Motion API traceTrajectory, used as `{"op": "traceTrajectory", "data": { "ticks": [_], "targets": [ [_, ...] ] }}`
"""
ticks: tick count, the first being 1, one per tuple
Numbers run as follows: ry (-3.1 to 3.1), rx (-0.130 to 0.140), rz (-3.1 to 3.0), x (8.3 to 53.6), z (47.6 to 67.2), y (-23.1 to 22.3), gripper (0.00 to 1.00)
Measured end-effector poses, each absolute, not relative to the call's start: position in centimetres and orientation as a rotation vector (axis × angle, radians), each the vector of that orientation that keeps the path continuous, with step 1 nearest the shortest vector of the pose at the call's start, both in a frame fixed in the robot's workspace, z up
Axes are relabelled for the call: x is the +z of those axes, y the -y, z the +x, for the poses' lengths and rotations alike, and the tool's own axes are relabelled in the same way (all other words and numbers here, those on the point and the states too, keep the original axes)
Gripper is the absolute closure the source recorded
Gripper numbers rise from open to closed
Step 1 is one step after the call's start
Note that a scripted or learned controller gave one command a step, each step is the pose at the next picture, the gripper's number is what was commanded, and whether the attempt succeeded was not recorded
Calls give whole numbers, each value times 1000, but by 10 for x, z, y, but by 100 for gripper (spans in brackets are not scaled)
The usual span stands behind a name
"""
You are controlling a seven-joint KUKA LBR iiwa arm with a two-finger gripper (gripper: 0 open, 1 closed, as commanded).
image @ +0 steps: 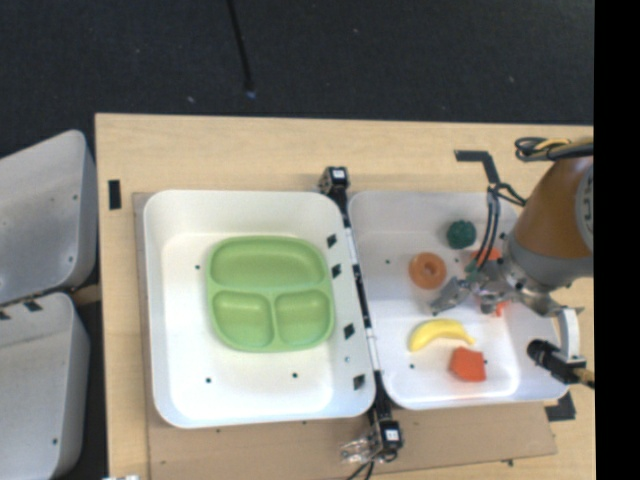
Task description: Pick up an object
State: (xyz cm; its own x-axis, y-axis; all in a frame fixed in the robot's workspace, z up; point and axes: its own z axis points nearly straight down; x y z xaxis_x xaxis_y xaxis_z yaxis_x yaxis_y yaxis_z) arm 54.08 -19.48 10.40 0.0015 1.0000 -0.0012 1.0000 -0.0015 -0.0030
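Note:
The right bin (395, 218) holds a yellow banana (438, 335), a red-orange block (467, 365), an orange ring-shaped piece (428, 270) and a dark green ball (460, 233). My gripper (470, 293) hangs low over the middle of this bin, reaching in from the right below the arm's orange band (555, 218). It sits just above the banana and to the right of the orange ring. Nothing shows between its fingers.
The left bin (170, 378) carries a green divided plate (270, 291) at its middle. A black clamp (334, 179) sits at the far end of the wall between the bins, and cables (490, 203) run along the arm at the right bin's far right corner.

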Motion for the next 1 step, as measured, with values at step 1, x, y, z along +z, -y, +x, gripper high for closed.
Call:
{"op": "traceTrajectory", "data": {
  "ticks": [1],
  "targets": [
    [2219,-2,-2230,118,542,196,100]
  ]
}}
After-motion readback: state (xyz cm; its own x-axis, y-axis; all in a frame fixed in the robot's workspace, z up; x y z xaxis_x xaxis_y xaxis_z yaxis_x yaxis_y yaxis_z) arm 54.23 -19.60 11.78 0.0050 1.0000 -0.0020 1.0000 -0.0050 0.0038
